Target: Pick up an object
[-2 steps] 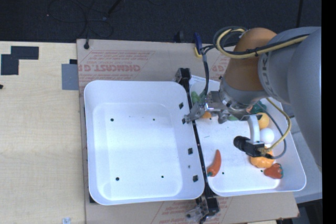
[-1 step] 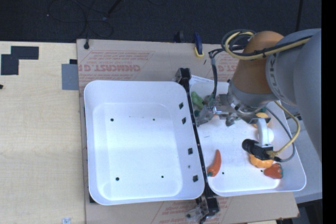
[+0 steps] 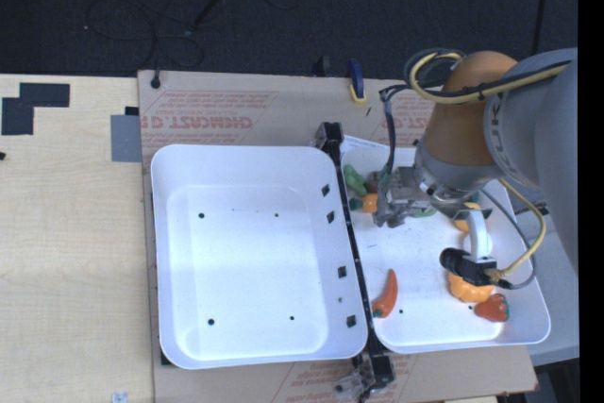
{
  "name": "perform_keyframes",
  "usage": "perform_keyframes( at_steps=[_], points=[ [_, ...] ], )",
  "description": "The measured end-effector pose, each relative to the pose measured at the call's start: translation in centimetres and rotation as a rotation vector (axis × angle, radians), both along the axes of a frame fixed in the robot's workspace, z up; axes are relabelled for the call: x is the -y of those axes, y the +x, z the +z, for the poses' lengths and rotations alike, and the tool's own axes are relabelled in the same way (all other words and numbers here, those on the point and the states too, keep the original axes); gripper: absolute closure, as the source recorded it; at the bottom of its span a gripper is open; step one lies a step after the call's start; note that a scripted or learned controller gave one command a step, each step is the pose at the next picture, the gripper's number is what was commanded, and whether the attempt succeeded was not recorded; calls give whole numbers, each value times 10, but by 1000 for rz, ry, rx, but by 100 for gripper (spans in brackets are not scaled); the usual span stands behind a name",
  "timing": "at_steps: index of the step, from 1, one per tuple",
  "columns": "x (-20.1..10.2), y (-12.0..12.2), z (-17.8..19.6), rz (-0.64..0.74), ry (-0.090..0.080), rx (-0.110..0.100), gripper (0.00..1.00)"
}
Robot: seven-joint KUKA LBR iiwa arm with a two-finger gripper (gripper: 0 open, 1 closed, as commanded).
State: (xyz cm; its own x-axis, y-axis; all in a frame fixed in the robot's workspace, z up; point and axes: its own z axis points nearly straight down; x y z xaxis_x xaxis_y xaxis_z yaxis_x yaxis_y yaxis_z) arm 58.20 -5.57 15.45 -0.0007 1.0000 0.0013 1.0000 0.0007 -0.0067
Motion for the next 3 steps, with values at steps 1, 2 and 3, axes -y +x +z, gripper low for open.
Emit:
perform_keyframes(
  at_steps=[1,2,3],
  points=[
    [21,26,62,3,-2,8,100],
    [32,-15,-2,-2,0,-1,100],
    [-27,51,158,8,-1,25,100]
  ],
)
